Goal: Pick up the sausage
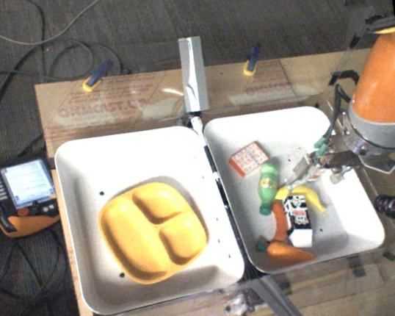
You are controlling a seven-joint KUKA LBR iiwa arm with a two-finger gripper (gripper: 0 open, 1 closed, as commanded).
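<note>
Nearest to you, at the front edge of the right bin (358,236), lies an orange carrot (288,253), well in front of the gripper (305,167) and a little to its view-left. Just behind the carrot you find the sausage (279,226), a reddish-brown piece standing at a tilt, with its lower end touching the carrot. It sits near the gripper's front-left, apart from it, and nothing grips it.

Beside the sausage, closer under the gripper, a black and white carton (297,217) lies against a yellow banana (306,196). The banana is the nearest thing to the gripper, just in front of it. A green bottle (267,184) lies to the gripper's view-left, and a small red box (248,158) sits beyond the bottle, further left and slightly behind.

The gripper hangs low over the right bin. You cannot tell whether it is released or clenched.

Far to its view-left, the left bin (81,172) bears a yellow divided plate (153,230).
</note>
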